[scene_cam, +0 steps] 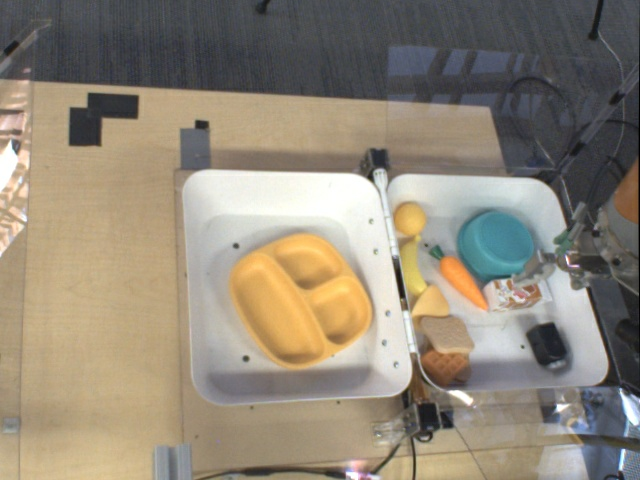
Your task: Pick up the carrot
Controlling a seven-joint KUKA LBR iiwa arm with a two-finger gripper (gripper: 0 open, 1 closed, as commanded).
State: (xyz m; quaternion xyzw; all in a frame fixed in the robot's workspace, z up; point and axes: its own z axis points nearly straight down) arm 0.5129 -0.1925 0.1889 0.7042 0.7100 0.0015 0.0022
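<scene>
The carrot (462, 280), orange with a green stub at its upper-left end, lies slantwise in the middle of the right bin (575, 363). It rests just below the teal bowl (496, 244) and beside a small printed packet (515, 293). My gripper (572, 260) hovers at the right rim of this bin, to the right of the bowl and well apart from the carrot. Nothing is seen hanging from it.
A lemon (408, 218), a banana (411, 265), a cheese wedge (432, 302), a slice of bread (447, 335) and a waffle piece (445, 366) line the right bin's left side. A black object (547, 345) lies at its lower right. The left bin (210, 368) holds a yellow divided plate (300, 296).
</scene>
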